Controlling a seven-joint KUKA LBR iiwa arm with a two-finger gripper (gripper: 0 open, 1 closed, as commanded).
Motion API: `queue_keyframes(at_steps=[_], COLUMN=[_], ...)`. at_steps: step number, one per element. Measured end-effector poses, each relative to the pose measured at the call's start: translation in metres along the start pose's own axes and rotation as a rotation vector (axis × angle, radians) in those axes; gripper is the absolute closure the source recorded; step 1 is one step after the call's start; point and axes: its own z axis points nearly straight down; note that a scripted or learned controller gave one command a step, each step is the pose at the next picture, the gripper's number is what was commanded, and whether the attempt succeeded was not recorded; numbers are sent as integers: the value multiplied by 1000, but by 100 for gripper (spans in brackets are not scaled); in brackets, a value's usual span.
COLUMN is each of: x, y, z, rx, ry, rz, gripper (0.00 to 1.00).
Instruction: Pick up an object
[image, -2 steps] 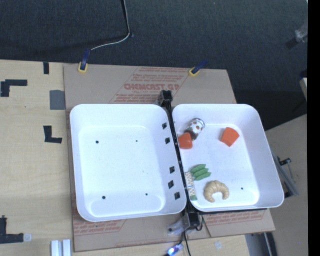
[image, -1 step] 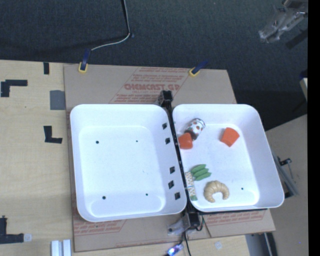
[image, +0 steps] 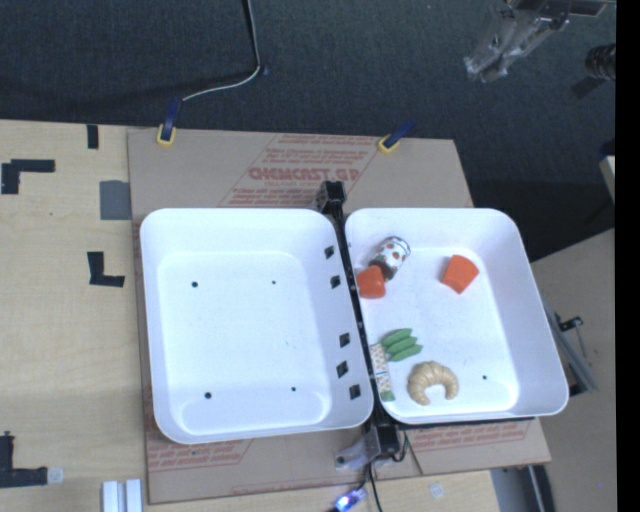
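Observation:
The right bin (image: 520, 300) holds several small objects. An orange block (image: 459, 272) lies near its upper right. A smaller orange piece (image: 371, 284) rests by the divider, touching a round white and dark item (image: 392, 252). A green pea pod (image: 400, 344) sits lower, and a tan croissant (image: 433, 381) lies near the front wall. My gripper (image: 492, 58) hangs high at the top right, far above and beyond the bins, with nothing seen in it.
The left bin (image: 240, 320) sits beside the right one, joined by a row of black clips (image: 345, 330). Both rest on a cardboard sheet (image: 290, 170) on the wooden bench. A white cable (image: 225, 85) runs across the dark floor at the back.

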Motion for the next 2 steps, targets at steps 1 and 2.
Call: queue_keyframes(at_steps=[1, 2], x=[72, 140], y=[0, 0], z=[0, 1], rx=[0, 1], ry=[0, 0], rz=[0, 0], gripper=[100, 100])
